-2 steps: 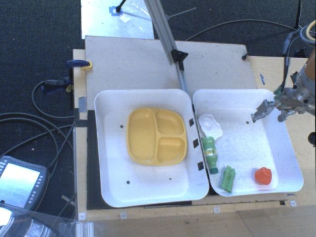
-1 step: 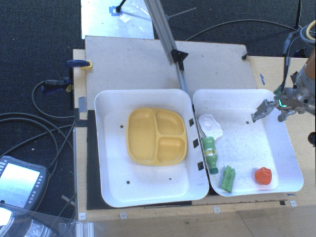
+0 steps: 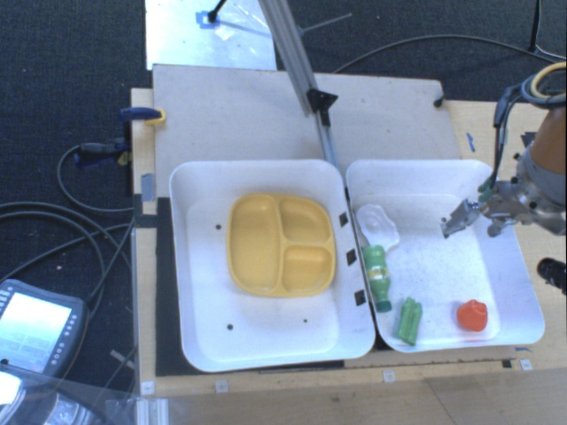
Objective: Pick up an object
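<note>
We see our gripper (image 3: 461, 220) over the right bin (image 3: 425, 182), holding nothing; we cannot tell its gap. The orange toy (image 3: 472, 315) sits near, so we drop straight down on it

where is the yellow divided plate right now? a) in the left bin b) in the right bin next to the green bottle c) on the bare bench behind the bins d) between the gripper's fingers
a: the yellow divided plate lies flat in the left bin, alone there, while the green bottle and the gripper are over at the right bin.
</note>
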Controlling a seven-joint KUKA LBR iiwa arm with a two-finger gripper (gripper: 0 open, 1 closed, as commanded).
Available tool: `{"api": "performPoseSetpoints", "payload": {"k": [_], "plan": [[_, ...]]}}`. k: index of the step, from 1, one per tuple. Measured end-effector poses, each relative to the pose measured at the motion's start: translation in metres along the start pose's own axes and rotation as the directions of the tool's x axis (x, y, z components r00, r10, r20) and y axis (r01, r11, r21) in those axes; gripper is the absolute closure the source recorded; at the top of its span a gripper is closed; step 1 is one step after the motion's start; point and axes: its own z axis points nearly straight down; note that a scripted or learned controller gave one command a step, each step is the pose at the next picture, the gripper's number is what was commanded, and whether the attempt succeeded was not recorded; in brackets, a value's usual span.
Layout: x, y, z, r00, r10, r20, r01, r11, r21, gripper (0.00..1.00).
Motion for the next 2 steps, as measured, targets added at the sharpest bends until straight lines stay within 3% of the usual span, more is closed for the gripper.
{"api": "performPoseSetpoints", "payload": {"k": [2], "plan": [[-0.002,-0.003,0.121,1.000,0.000,-0.002,0.000,1.000,0.003,0.00]]}}
